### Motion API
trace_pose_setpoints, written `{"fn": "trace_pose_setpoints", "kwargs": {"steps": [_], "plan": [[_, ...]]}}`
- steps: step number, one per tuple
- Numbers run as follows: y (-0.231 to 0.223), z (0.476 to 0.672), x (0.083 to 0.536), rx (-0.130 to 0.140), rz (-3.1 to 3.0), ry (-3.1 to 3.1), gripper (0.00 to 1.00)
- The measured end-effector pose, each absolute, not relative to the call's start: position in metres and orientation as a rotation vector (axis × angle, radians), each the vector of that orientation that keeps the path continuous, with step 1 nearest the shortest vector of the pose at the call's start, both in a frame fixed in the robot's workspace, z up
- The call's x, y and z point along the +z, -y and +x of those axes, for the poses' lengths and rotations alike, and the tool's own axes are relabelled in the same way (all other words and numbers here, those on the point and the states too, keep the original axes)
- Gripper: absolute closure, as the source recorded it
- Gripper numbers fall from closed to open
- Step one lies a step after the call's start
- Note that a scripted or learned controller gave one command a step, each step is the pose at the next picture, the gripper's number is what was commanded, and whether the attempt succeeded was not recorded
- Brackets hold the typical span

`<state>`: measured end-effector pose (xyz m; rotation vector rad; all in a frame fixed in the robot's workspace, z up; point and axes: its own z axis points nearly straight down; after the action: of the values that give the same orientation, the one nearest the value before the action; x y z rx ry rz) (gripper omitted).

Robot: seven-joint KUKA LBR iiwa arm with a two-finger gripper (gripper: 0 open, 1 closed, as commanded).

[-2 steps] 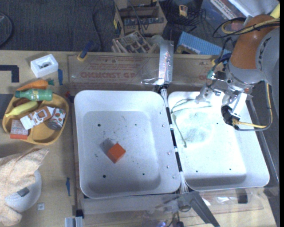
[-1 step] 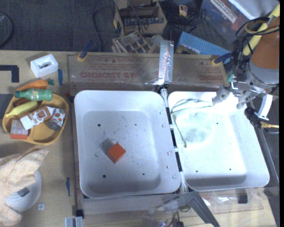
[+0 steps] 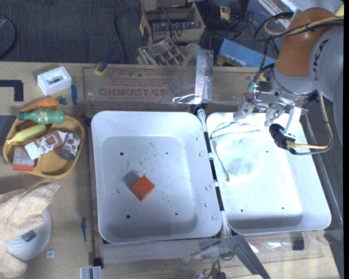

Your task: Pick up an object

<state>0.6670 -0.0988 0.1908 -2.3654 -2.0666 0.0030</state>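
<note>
Camera view: one orange block [image 3: 143,187] in the left of two bins [image 3: 109,131]; claw [image 3: 267,111] state unclear.

place: robot lab | signs: arm [image 3: 311,49] over bench with two bins [image 3: 109,131] | cables [image 3: 163,16] on floor past far edge | bowl [image 3: 41,169] of toy food at left edge

Even overhead light; the white bins [image 3: 109,131] glare pale, shadows soft, the frame slightly grainy and blurred.
</note>
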Motion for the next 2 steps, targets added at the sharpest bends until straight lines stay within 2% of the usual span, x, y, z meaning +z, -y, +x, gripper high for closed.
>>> {"fn": "trace_pose_setpoints", "kwargs": {"steps": [1,2], "plan": [[0.108,0.666,0.119,0.007,-2.177,2.258,0.00],[0.200,0.666,0.138,0.003,-2.148,2.294,0.00]]}}
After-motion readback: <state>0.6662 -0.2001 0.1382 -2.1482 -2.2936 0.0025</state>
